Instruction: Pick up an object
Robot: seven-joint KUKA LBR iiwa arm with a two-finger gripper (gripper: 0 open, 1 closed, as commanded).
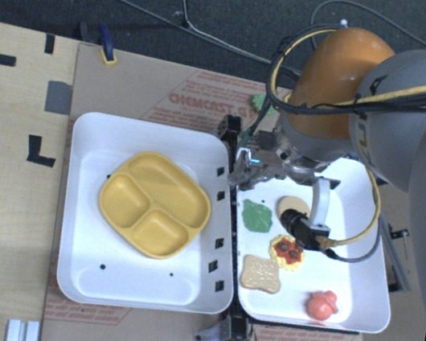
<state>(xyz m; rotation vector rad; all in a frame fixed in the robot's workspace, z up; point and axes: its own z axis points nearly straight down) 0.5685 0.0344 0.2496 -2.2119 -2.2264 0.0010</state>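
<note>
Where toast (261,274) lies, pizza (288,252) and strawberry (321,305) nearby.

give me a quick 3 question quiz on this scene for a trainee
1. True or false: the yellow tray lies in the left bin.
2. Which item lies nearest the front right corner of the right bin? A. green piece B. toast C. red toy
3. Fill in: the green piece lies beside the ___ wall of the right bin.

Key
1. True.
2. C: the red toy is nearest that corner; the toast lies further left.
3. Left, next to the divide between the bins.
</note>
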